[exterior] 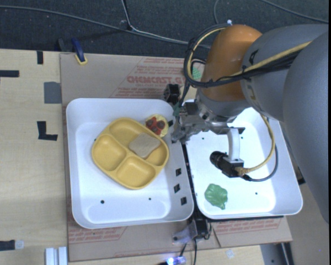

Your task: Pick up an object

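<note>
Red-and-yellow toy (156, 124), perched at the far rim of the yellow divided tray (113, 159) in the left bin (77, 148), lies just left of the gripper (179, 130) and nearest to it, long axis unclear at this size. Tan slab (144, 145) down-left of that; green lump (215, 195) in the right bin (284, 186), well below-right. Gripper opening masked by the wrist: cannot tell, nothing seen held.

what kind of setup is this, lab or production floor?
Most likely a lab test bench for robot picking, not a production line. Signs: two shallow white bins set on taped-down cardboard, loose cables across the dark floor, and toy-like props such as a yellow divided tray and a green object.
</note>
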Controlling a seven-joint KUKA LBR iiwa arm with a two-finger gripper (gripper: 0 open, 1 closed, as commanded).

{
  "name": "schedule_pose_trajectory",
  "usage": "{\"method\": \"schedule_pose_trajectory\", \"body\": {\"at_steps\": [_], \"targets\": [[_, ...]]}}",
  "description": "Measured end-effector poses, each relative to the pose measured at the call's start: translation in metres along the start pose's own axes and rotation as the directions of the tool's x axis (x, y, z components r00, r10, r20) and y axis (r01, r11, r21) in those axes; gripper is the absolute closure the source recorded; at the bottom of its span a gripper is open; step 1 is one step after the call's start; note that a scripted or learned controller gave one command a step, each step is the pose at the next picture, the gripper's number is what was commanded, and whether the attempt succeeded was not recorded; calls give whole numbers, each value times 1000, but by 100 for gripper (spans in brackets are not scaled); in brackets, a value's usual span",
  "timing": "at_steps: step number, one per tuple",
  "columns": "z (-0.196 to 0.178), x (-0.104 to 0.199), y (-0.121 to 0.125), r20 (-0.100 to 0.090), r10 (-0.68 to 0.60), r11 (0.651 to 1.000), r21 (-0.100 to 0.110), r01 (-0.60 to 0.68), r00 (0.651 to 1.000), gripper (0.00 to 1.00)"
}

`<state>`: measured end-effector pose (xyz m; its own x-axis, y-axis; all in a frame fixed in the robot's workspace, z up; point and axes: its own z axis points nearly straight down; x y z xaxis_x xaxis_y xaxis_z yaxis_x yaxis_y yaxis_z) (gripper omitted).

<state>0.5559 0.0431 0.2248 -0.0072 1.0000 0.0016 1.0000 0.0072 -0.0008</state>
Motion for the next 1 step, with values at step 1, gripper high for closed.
{"method": "schedule_pose_trajectory", "body": {"at_steps": [1], "targets": [[-9,57,-12,0,-1,1000,1,1,1000,100]]}}
